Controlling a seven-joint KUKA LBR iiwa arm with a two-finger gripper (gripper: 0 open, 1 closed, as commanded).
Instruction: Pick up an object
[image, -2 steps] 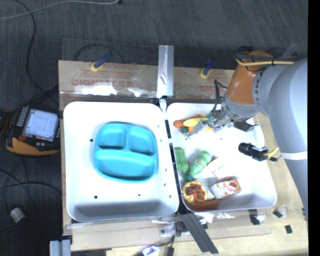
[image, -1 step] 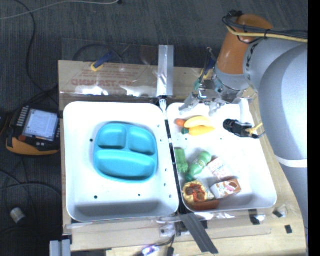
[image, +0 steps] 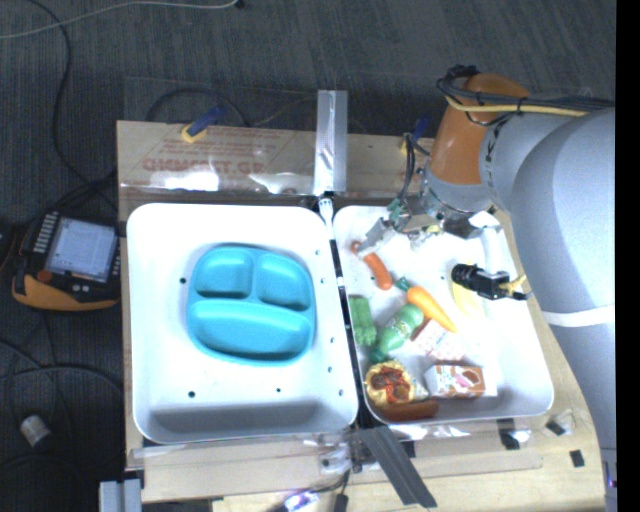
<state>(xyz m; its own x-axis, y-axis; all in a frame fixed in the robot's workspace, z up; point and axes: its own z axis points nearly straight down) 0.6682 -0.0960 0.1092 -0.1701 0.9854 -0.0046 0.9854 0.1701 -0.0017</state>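
My gripper (image: 398, 231) hangs over the far end of the right bin (image: 520, 350), open, with nothing between its fingers. Just in front of it lies a small red-orange sausage-shaped toy (image: 376, 268). Nearer the middle of the bin lie an orange carrot (image: 431, 307), a green bottle-shaped toy (image: 400, 328) and a green pickle (image: 360, 318) against the left wall. At the near end sit a brown pizza-like toy (image: 388, 385) and a white and pink packet (image: 456, 379). A pale yellow piece (image: 462, 298) lies toward the right wall.
The left bin (image: 160, 390) holds a blue divided plate (image: 250, 301). A metal post (image: 331, 140) stands behind the wall between the bins, with cardboard (image: 215, 155) behind the left bin. A handheld device (image: 72, 258) lies on the floor at left.
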